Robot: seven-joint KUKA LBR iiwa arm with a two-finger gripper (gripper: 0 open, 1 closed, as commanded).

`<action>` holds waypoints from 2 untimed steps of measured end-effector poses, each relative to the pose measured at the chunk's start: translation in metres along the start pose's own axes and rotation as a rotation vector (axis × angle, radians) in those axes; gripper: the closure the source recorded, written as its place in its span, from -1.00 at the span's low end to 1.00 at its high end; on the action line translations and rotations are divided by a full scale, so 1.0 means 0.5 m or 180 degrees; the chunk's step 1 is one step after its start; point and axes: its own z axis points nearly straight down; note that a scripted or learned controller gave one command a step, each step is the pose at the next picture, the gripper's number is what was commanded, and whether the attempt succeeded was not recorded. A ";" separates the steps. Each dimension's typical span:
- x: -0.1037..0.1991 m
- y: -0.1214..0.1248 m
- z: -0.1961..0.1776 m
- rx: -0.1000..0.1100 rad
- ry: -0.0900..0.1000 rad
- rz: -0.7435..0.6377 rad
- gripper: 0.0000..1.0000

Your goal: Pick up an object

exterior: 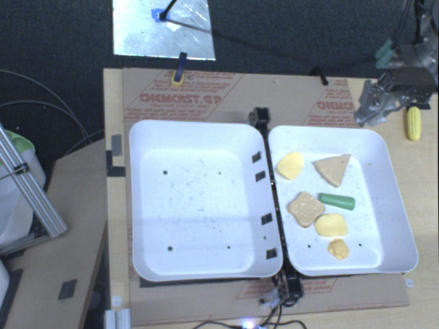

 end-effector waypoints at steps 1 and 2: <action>0.099 0.000 0.000 0.0002 0.0002 0.0001 1.00; -0.169 0.037 0.035 0.0002 -0.0013 0.0053 1.00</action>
